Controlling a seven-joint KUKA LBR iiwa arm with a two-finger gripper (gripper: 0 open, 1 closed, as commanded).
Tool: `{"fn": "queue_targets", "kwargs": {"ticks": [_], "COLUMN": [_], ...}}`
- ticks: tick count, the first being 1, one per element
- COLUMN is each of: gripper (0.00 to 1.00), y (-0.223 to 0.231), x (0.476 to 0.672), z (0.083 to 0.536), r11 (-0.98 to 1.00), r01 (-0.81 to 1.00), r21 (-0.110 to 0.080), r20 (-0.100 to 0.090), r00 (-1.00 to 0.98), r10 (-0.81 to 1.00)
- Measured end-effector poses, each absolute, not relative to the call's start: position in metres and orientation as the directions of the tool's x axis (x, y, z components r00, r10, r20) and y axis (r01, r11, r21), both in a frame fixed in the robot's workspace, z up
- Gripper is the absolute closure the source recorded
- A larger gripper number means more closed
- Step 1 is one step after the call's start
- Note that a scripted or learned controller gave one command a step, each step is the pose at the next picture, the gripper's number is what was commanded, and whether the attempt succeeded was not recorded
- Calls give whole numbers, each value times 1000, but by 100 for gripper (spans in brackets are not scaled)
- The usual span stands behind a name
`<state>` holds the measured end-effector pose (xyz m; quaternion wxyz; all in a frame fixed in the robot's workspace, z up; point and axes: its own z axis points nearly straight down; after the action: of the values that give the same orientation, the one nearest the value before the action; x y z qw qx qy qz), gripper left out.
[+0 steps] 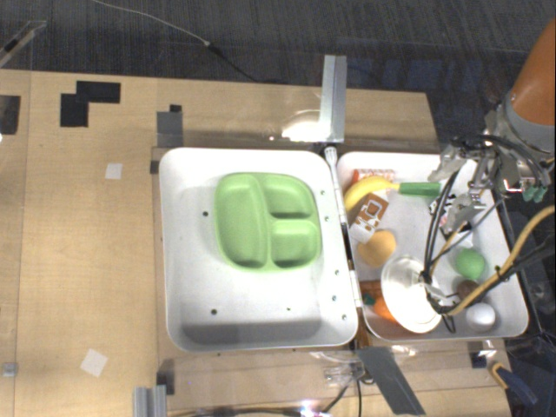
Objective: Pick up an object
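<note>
My gripper [460,208] hangs over the right part of the right bin [518,295], above a green ball [470,264]; black cables loop below it. I see nothing held in it. The bin holds a yellow banana [367,190], a brown and white carton [368,213], a tan rounded object [377,249], a green stick [420,189], a white bowl [408,295], an orange item [375,303] partly under the bowl, and a white egg-shaped object [480,316]. A red and white packet [373,174] lies at the bin's far edge.
The left bin [187,294] holds a green divided plate [266,221]. A metal post [334,102] stands behind the wall between the two bins. The wooden bench [78,259] stretches to the left.
</note>
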<state>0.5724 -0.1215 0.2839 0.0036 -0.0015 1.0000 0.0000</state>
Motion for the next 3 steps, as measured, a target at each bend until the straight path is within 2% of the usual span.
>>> {"fn": "queue_targets", "kwargs": {"ticks": [1,2,3], "gripper": [0,0,0], "y": [-189,-173,-114], "x": [570,526,551], "z": [118,101,98], "r11": [996,985,983], "r01": [-89,-174,-184], "r21": [-3,-22,-16], "r20": [-12,-50,-39], "r00": [-996,-983,-982], "r10": [-89,-174,-184]}}
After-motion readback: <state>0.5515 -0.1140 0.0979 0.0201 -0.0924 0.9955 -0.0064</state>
